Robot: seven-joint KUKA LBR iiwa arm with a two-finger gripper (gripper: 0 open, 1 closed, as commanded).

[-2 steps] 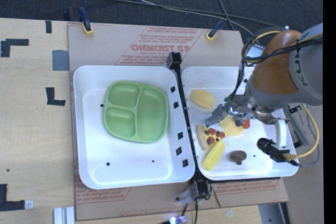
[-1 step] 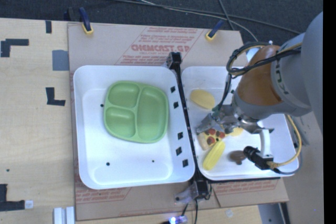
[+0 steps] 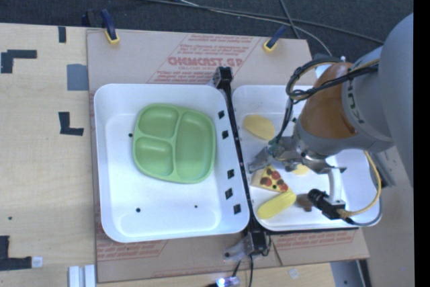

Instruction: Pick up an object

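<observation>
1. One fixed camera hangs above the desk (image 3: 40,144), looking down at a slant.
2. Both white bins sit mid-frame, left bin (image 3: 107,165) and right bin (image 3: 269,94).
3. The arm (image 3: 363,104) enters from the right, fairly near.

A green tray (image 3: 176,143) lies in the white left bin (image 3: 107,165). In the white right bin (image 3: 259,101), yellow pieces (image 3: 259,126) flank a red-spotted orange wedge (image 3: 270,179). The arm (image 3: 376,97) is grey, banded orange.

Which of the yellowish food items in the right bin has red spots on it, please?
The pizza slice, between the plain pale piece and the plain yellow piece.
</observation>
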